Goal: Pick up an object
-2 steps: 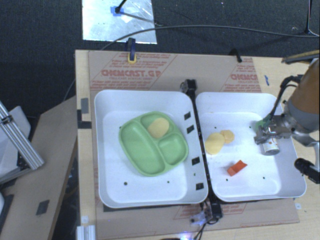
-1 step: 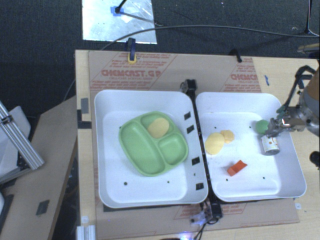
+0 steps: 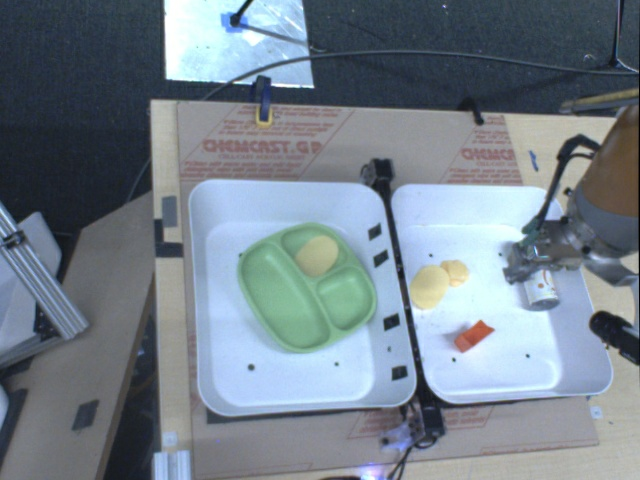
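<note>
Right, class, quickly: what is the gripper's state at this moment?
Gripper: cannot be told; it sits low in the right white bin, over a small white-and-red cylinder.

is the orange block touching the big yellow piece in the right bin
Apart. The camera view shows bare white bin floor between the orange block and the big yellow piece.

Dark carpet floor (image 3: pixel 80 68); shiny foil sheet (image 3: pixel 235 28); cardboard-topped bench (image 3: pixel 340 133).

Brown backing board (image 3: pixel 330 133), apparently "CHEMCAST GP", repeated
</note>
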You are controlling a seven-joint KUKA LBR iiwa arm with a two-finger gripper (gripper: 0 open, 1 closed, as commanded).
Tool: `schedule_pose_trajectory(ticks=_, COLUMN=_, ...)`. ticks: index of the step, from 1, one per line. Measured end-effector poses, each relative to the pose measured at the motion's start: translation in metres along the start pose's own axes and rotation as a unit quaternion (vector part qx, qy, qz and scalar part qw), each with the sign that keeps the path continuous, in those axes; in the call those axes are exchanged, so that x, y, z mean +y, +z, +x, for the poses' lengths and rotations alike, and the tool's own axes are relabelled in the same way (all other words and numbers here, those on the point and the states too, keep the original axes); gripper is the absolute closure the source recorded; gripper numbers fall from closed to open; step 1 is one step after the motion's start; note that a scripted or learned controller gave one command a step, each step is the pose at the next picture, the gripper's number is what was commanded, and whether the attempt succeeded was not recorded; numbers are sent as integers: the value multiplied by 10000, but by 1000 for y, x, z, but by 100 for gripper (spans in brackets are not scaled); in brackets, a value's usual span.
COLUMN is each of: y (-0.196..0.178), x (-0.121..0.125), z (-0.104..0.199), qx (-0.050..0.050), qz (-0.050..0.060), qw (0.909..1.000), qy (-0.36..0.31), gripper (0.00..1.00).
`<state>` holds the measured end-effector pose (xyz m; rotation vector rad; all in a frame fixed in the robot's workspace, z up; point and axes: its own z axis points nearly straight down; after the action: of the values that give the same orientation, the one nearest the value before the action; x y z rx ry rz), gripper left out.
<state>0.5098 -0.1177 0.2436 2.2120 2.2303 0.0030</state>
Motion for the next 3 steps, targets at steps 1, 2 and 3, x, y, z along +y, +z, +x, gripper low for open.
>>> schedule_pose_trajectory(ticks=1, y=13, x=-4, z=55, qx=5, qz=-2, qw=10000, qy=-7, gripper=100)
schedule_pose_trajectory(ticks=2, y=14, x=-3, z=120, qx=10, qz=0, qw=10000, qy=-18, gripper=100)
schedule_pose_trajectory(ticks=3, y=8, x=-4, z=168, qx=6, qz=1, qw=10000, qy=-10, gripper=100)
